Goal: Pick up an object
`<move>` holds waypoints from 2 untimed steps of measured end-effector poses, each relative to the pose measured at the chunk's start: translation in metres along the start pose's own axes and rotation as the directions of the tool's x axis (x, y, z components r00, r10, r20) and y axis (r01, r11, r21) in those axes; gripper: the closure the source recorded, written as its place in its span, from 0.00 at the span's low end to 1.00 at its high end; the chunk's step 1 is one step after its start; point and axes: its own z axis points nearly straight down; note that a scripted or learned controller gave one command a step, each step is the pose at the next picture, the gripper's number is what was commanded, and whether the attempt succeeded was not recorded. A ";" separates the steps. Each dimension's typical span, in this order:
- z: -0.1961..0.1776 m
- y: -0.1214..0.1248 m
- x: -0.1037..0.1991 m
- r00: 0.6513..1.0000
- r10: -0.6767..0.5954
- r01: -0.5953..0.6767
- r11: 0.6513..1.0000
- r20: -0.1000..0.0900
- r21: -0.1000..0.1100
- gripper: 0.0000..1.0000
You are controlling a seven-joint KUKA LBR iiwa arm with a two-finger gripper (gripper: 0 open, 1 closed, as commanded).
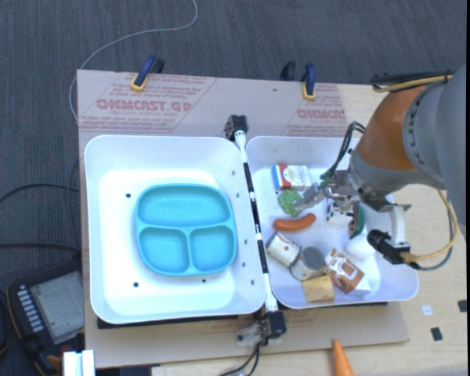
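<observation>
The right white bin [399,288] holds several small items: a green broccoli-like piece [289,201], a sausage [294,223], a red and white carton [292,175], a small can [309,262], a white cup-like piece [282,249], a tan block [319,289] and a brown and white packet [345,272]. My gripper [327,194] hangs low over the middle of this bin, just right of the broccoli piece and above the sausage. Nothing shows between its fingers.
The left white bin [110,288] holds a blue three-compartment tray [186,229]. A rail [252,202] divides the bins. The grey arm with its orange band [392,135] crosses the right bin's far right side. Clamps [308,81] hold the board behind.
</observation>
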 end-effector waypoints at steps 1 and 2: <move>0.000 -0.001 0.002 1.000 -0.001 0.001 1.000 -0.001 0.001 0.00; -0.003 0.001 -0.007 1.000 0.006 -0.006 1.000 0.016 -0.014 1.00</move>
